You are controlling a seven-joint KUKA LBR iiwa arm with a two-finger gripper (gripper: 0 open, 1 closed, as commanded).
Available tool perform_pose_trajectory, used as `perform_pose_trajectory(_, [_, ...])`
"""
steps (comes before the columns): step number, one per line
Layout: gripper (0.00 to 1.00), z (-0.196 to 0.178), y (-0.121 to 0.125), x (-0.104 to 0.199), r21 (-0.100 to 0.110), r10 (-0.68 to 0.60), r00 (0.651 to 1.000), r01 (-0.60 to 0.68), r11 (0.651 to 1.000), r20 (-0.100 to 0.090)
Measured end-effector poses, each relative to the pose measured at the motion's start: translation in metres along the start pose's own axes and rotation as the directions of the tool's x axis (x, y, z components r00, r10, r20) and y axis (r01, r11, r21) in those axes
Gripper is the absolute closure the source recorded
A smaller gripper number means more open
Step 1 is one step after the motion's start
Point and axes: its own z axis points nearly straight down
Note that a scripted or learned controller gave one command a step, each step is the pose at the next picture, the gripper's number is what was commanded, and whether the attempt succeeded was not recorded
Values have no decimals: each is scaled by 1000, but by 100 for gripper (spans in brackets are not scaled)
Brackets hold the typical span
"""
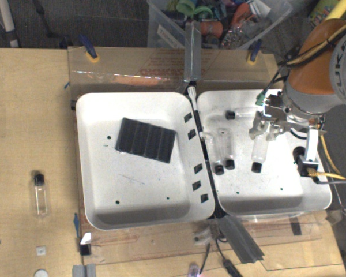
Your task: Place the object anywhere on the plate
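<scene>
The plate is a black ribbed rectangle lying slightly tilted in the left bin. Several clear vials with black caps lie in the right bin: one near the back, two side by side near the divider, and one further right. My gripper hangs over the right bin, just above the upper end of that rightmost vial. I cannot tell whether it touches the vial. The arm's grey and orange body fills the upper right.
Another clear vial lies on the wooden bench left of the bins. A clear tub of coloured toys stands behind the bins. Black clips line the divider between the bins. Cables hang by the right bin's right wall.
</scene>
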Motion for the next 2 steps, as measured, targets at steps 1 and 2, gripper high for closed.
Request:
perform_pose_trajectory(1, [100,104,56,2,0,283,959,-283,959,3])
perform_pose_trajectory(2, [100,112,84,-2,-7,-104,995,104,995,1])
